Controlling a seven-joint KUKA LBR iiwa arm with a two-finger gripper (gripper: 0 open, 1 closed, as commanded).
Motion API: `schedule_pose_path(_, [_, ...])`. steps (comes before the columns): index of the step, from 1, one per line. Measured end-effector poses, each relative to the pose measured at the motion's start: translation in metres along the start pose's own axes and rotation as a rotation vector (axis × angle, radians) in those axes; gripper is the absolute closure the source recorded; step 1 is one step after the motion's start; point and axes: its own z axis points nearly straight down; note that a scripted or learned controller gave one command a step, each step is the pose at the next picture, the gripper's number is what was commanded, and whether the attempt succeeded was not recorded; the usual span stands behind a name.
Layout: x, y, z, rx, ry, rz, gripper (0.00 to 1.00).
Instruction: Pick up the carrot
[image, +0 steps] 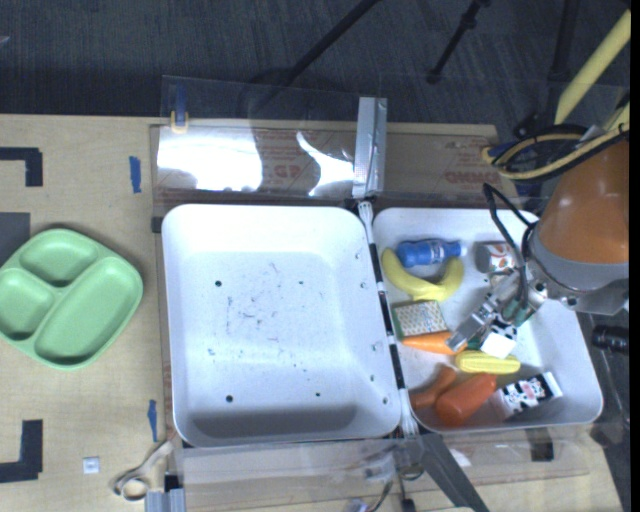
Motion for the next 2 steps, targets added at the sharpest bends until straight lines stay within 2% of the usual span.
schedule_pose_path(1, [-0.027, -0.029, 0.093, -0.002, -0.003, -0.133, 0.00])
schedule_pose_path(2, [-0.005, -0.053, 0.040, 0.000, 0.000, -0.109, 0.00])
